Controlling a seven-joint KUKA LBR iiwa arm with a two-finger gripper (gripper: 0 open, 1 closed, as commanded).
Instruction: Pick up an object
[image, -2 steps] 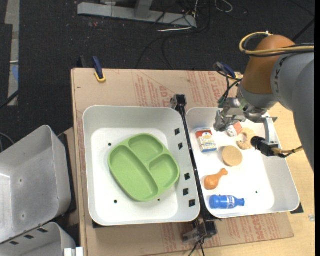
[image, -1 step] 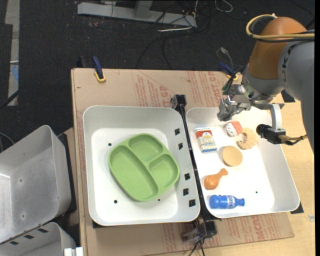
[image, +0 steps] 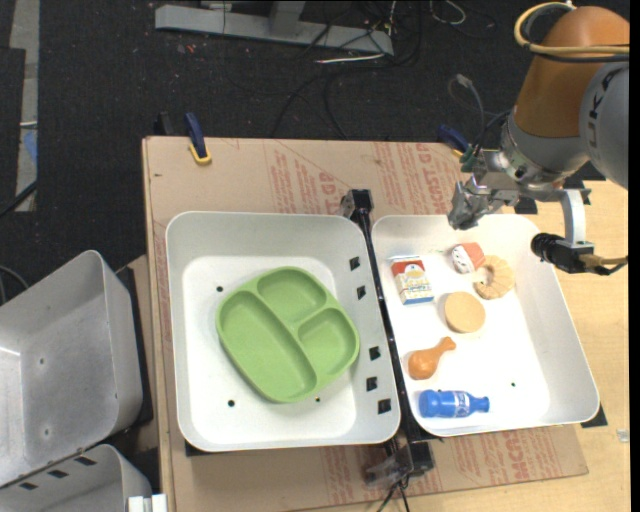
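Observation:
My gripper (image: 466, 212) hangs over the far edge of the right bin (image: 560, 330), with nothing visible between its tips. Just below it lie a small orange-and-white block (image: 465, 258) and a tan croissant-shaped piece (image: 495, 278). A red-and-white carton (image: 412, 279) lies at the bin's far left. A round tan disc (image: 464, 312) sits in the middle. An orange drumstick (image: 431, 357) and a blue bottle (image: 452, 403) lie nearer the front.
The left bin (image: 190, 300) holds a green divided plate (image: 288, 332). A black divider (image: 378, 320) runs between the two bins. A grey tub (image: 60, 370) stands off the bench at the left. Cables lie on the dark floor behind.

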